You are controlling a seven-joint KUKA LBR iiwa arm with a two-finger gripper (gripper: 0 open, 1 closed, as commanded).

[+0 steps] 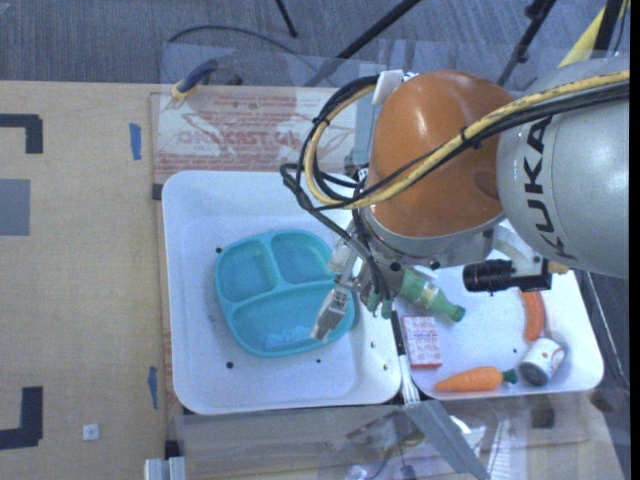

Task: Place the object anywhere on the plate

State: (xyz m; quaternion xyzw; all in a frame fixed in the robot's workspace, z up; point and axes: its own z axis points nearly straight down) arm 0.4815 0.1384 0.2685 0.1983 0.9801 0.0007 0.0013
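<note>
Hanging over the blue plate's [283, 293] right edge in the left bin [190, 298], the gripper [335, 313] pinches a small pale object [329, 320] between its 2 nearly closed fingers; a green bottle [432, 296], red packet [423, 341] and carrot [470, 378] lie in the right bin [585, 363].

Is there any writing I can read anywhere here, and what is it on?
"KUKA", only partly in view, in black letters on the grey arm.
Red print on the board behind the left bin: too faded to read.
Red print on the small packet in the right bin: too small to read.
</note>
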